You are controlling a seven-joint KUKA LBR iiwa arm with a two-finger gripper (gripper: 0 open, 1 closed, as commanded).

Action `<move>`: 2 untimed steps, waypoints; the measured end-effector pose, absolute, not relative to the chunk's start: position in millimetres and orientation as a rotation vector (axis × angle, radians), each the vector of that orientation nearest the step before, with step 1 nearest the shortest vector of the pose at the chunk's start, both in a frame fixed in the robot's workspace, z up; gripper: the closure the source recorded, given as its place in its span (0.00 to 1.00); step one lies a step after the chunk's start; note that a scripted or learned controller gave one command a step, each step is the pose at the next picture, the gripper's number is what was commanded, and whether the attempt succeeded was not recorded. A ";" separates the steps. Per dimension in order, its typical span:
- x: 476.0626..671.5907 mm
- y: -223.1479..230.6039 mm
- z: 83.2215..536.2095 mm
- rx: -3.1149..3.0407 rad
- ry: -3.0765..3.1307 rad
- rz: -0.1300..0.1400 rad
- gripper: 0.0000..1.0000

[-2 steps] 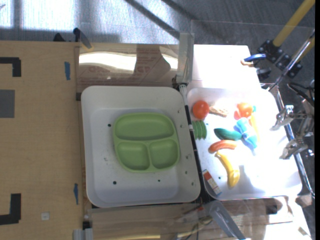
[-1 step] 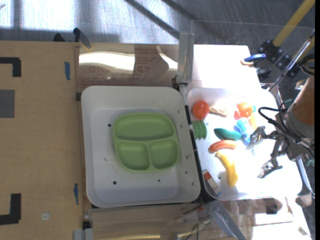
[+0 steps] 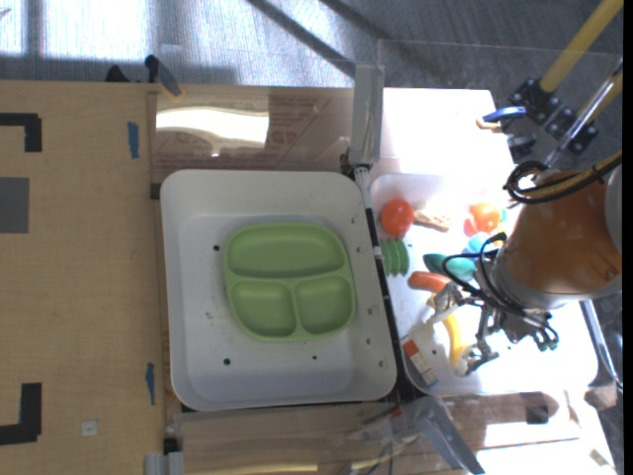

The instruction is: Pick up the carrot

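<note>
Nearest the lens, grey arm with orange band (image 3: pixel 559 250), reaching over the right shallow white bin (image 3: pixel 435 181), two-finger gripper (image 3: pixel 481 348) low beside a yellow banana-shaped toy (image 3: pixel 456 336), apparently lining up a pick; open or closed, impossible to tell. Leftward, second white bin (image 3: pixel 188 265) cradling a green three-compartment plastic plate (image 3: pixel 287 280). Smallest, slim orange carrot (image 3: pixel 427 281) loose on the right bin's floor, just left of the gripper, ungrasped.
</note>
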State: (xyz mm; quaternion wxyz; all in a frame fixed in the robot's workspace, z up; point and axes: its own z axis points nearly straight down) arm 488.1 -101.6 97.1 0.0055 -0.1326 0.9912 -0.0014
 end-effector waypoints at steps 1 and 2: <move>500.5 -101.9 90.8 0.039 3.132 0.002 0.00; 505.7 -101.4 103.7 0.036 3.114 -0.002 1.00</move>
